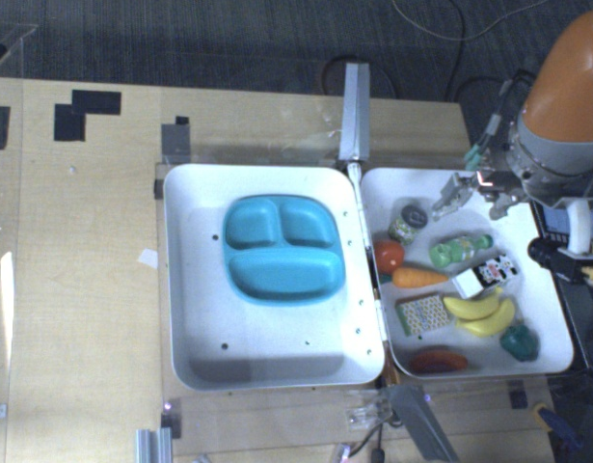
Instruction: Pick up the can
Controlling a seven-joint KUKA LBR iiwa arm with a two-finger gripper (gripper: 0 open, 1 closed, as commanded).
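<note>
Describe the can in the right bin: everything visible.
The small metal can lies tipped in the upper left part of the right white bin, its dark round end facing up toward the camera, with a greenish label on its side. It looks intact. It sits apart from the red tomato below it. The two-finger gripper hangs to its right, not touching it.

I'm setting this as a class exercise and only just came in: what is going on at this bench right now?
A grey robot arm with an orange band reaches in from the right over the right bin. Its pincer hangs above the bin's back part, near the small can, which lies on the bin floor, not held. Around it lie a tomato, a carrot, a banana and a green bottle. The left bin holds a blue divided plate.
</note>
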